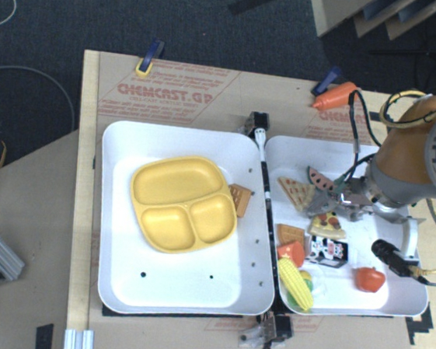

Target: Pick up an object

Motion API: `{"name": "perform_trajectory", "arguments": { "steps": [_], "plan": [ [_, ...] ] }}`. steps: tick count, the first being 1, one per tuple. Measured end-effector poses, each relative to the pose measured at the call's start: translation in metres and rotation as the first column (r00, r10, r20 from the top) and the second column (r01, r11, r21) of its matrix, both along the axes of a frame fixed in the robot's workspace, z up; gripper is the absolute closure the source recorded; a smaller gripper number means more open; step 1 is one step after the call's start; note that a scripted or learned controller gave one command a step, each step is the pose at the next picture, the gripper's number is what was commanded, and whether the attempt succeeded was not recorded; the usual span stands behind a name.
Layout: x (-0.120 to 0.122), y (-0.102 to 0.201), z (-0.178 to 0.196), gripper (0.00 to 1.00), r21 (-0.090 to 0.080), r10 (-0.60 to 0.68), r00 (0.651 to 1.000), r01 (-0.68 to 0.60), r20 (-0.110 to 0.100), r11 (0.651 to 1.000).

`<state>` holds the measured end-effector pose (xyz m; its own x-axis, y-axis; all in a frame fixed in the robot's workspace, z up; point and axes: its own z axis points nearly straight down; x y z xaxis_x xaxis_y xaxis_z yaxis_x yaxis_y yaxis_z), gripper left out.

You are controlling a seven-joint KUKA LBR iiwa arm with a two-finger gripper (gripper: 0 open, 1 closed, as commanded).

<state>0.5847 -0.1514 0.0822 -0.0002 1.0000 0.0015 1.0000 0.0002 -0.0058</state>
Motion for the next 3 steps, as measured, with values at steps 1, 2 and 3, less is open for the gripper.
{"name": "perform_trajectory", "arguments": {
  "steps": [1, 2, 3],
  "plan": [
    [0.001, 0.000, 0.013, 1.00, -0.001, -0.001, 1.000, 0.001, 0.007, 1.000],
    [0.005, -0.008, 0.075, 1.00, -0.004, 0.000, 1.000, 0.001, 0.014, 1.000],
    [0.010, -0.008, 0.119, 1.00, -0.004, 0.001, 1.000, -0.001, 0.013, 1.000]
  ]
}}
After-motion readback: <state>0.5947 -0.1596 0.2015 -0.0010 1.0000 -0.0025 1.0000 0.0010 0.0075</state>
